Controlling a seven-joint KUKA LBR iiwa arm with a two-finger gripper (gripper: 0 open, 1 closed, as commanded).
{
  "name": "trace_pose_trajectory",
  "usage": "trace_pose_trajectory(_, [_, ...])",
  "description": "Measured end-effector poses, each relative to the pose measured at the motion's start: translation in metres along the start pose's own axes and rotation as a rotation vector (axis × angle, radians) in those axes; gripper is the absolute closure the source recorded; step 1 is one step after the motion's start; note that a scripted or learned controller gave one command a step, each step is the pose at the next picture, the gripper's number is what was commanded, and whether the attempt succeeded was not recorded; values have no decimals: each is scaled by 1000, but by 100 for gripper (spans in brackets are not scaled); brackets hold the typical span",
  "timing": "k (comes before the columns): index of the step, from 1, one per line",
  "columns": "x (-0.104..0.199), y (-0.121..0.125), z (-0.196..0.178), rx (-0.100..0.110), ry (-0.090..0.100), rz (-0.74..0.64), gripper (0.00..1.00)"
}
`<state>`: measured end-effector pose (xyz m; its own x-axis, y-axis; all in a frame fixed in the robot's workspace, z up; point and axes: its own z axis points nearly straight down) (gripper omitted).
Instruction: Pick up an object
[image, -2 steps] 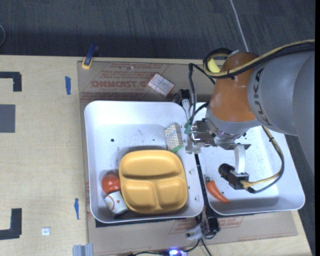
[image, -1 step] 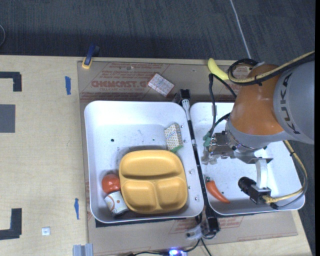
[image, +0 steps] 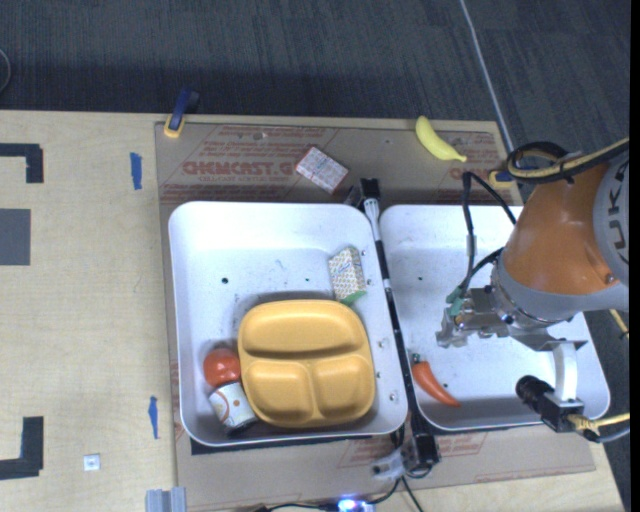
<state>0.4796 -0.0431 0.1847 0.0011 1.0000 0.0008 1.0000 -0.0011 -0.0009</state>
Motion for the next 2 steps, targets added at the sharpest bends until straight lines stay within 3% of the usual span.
trace_pose_trajectory(1, [-7,33,0,-3,-1,0,100])
trace_pose_trajectory(2, [-47,5,-14,0,0,0,100])
